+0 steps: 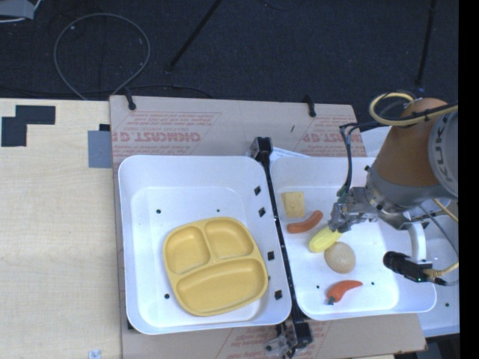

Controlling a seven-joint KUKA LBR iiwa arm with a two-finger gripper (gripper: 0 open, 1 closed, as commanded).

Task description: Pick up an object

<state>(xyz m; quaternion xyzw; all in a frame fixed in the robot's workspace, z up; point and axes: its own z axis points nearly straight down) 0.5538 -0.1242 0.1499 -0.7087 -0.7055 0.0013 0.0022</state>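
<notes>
Several small things lie in the right bin (389, 294). A pale yellow block (294, 203) sits toward the back left, with an orange-red sausage (304, 222) just in front of it. Near the middle lie a yellow banana-like piece (323, 239) and a beige egg-shaped thing (340, 258). A red chili pepper (343, 290) lies close to the front wall. My gripper (342, 218) hangs low over the middle of this bin, right above the upper end of the yellow piece and just right of the sausage.
The left bin (142, 200) holds a yellow divided plate (215, 264). A black clip ridge (271, 223) runs between the two bins. The arm's orange band and grey body cover the right bin's far right side.
</notes>
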